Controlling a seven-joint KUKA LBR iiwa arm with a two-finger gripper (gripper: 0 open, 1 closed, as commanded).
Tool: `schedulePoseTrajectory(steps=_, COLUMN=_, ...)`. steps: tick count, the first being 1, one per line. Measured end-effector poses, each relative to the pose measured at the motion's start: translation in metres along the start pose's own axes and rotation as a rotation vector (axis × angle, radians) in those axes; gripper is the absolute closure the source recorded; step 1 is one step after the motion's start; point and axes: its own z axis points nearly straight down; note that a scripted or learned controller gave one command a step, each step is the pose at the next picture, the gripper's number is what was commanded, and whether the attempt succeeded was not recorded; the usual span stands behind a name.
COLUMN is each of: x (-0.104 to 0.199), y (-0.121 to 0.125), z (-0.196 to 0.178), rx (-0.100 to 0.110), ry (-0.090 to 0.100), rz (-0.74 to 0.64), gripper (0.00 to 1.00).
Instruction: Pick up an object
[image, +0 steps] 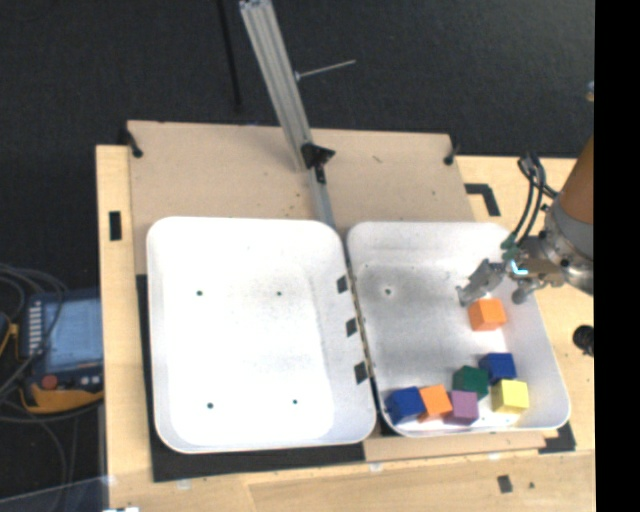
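Orange block (487, 314) sits alone in the right bin (400, 262), upper right part, well apart from the cluster along the bin's near edge. Tool (497, 283) hangs just above and behind it, fingers spread apart, one grey finger (474, 286) out to the block's left, the other over its right side. Nothing sits between the fingers. Whether they touch the block I cannot tell from this slant.

Cluster at the near edge: blue block (404, 403), a second orange block (435, 400), purple block (464, 405), green block (470, 380), a smaller dark blue block (497, 366), yellow block (512, 395). Several of them touch or nearly touch. Left bin (245, 330) lies alongside, on the same bench (290, 170).

Handling, as a judgement: the lone orange block looks like a small rigid cube, probably foam or painted wood, so light and not fragile. Flat faces, likely a bit slick against smooth fingers. It appears slightly turned relative to the bin walls, so the fingers should line up with two opposite flat sides rather than catch the corners, or the block may twist out. Take hold low on the sides, near mid-height. Free floor on all sides gives the fingers room to descend. Light weight means a nudge from one finger could slide it across the smooth white floor before the other closes.
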Motion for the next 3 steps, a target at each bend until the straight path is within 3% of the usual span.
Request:
schedulePoseTrajectory(steps=1, x=0.0, y=0.001, z=-0.002, rx=-0.005, ry=-0.001, rz=0.001, gripper=0.0)
schedulePoseTrajectory(steps=3, x=-0.002, y=-0.007, z=0.083, rx=0.0, ry=-0.003, rz=0.005, gripper=0.0)
